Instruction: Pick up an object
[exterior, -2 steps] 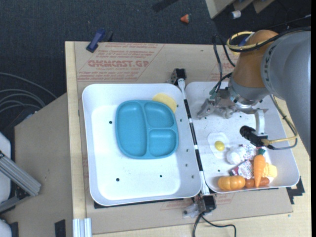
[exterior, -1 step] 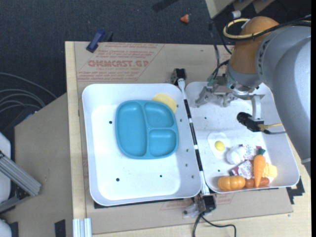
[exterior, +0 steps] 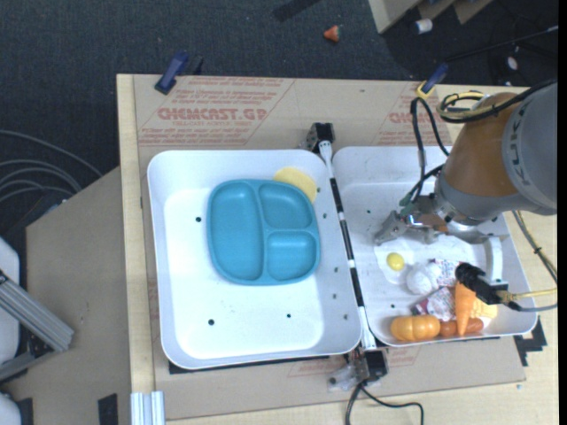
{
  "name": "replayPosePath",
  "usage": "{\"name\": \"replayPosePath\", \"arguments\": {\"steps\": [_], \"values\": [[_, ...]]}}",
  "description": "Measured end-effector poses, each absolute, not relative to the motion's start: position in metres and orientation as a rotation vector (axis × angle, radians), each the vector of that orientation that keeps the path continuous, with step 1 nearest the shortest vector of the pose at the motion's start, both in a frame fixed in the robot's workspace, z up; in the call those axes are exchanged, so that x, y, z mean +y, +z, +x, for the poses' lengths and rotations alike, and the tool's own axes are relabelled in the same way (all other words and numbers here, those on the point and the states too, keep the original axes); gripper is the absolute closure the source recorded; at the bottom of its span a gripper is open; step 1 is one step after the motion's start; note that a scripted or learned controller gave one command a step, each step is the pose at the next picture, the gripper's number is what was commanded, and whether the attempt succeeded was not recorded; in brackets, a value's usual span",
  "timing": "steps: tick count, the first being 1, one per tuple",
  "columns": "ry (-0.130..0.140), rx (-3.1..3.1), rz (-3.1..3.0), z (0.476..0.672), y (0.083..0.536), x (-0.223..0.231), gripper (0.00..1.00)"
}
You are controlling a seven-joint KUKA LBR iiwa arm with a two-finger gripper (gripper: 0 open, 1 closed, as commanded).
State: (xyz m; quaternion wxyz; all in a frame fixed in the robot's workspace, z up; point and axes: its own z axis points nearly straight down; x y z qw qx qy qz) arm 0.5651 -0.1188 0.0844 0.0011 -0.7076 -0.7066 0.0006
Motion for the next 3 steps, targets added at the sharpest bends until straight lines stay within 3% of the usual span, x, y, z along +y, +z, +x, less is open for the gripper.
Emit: {"name": "replayPosePath", "arguments": {"steps": [1,2,3], "values": [[-0.001,-2.223,-2.221,0.667,0.085,-0.104,0.0],[0.001,-2.219,-2.221,0.616,0.084,-0.092,0.0],[-0.001,-2.223,-2.222,0.667,0.085,-0.094,0.0]]}}
